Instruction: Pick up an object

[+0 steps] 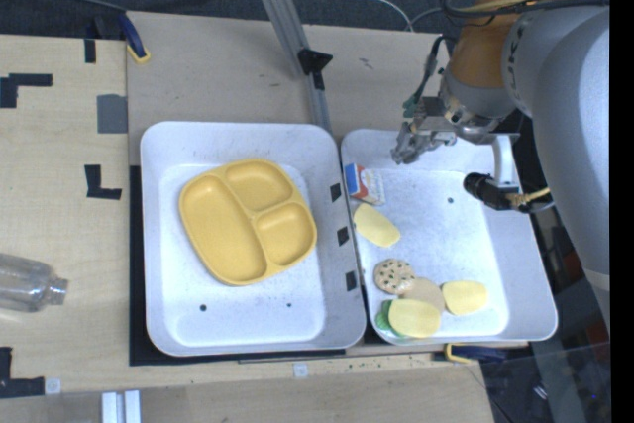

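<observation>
Gripper (404,154) sits over the back left corner of the right bin (466,238), tip pointing down and a bit left toward the bin floor. Open or closed: can't tell, tip is too small and blurred from this angle. Can't tell if it touches the bin floor either. Nothing is seen held in it.

Closest thing to pick: a small red, white and blue packet (364,183), lying flat against the right bin's left wall, just beside the gripper tip, toward the front and left, apart from it.

Other loose things in the right bin, all further to the front:
- pale yellow lump (376,227), just in front of the packet, near the left wall
- chocolate chip cookie (392,274), in front of the lump
- beige disc (428,291), touching the cookie on its right
- yellow piece (465,296), right of the disc
- yellow-green round piece (413,318), at the front wall, overlapping the disc
- green bit (383,320), poking out under that round piece at the front left corner

Left bin (173,317) holds a yellow divided plate (248,218), lying flat, roughly centred.

A clear bottle (27,283) lies on its side on the bench (59,144), well left of both bins.
</observation>
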Tool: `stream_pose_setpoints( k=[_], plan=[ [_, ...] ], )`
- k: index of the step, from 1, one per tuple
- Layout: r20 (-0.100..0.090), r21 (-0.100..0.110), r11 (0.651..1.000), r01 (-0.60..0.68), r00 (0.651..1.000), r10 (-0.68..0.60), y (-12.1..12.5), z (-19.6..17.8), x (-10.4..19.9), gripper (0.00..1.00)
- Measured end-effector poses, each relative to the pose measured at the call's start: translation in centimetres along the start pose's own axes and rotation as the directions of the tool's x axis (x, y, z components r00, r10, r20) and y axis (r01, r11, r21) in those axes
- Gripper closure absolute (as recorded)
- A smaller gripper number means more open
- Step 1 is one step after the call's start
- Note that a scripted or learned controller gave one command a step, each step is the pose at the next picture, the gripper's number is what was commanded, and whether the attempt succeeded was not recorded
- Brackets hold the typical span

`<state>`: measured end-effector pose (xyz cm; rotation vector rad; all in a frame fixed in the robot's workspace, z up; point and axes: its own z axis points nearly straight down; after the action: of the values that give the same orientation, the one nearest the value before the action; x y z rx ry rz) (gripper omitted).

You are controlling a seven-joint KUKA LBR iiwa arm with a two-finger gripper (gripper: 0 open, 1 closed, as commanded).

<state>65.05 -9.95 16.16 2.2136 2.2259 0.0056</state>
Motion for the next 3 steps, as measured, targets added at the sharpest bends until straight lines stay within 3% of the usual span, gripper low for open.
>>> stream_pose_setpoints(
  k=[1, 2, 3],
  plan=[
    [0.003, 0.015, 1.000, -0.003, 1.000, 0.003, 2.4, 7.4, 0.2, 1.00],
    [0.003, 0.008, 1.000, -0.011, 1.000, 0.010, -3.8, 7.2, -4.6, 1.00],
    [0.007, 0.021, 1.000, 0.000, 1.000, 0.000, 2.5, 7.3, 0.6, 1.00]
  ],
)
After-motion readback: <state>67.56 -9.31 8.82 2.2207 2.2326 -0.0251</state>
